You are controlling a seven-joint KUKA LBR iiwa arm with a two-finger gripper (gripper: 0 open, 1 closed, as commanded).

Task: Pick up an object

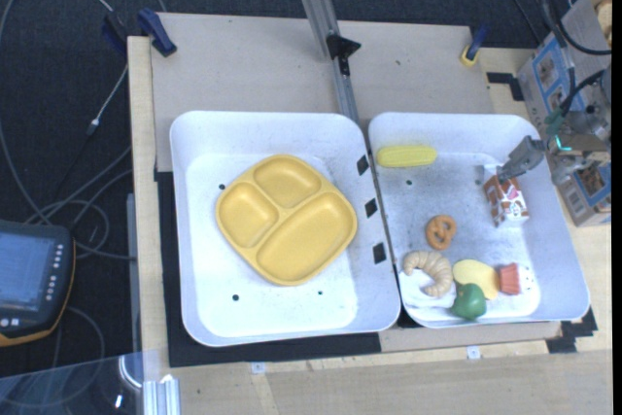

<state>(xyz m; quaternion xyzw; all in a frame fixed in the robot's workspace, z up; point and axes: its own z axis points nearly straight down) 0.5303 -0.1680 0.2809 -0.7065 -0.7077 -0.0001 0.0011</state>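
The jaws of the grey two-finger gripper [523, 156], their spread impossible to tell, hang just above-right of the small red-and-white carton [506, 200], which lies lengthwise below them.

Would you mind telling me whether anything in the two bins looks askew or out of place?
The yellow divided tray lies rotated at a slant in the left bin, not square with its walls. In the right bin the food items cluster near the front edge; nothing looks spilled or damaged.

Blue clamp [155, 31]; teach pendant [32, 282] left.
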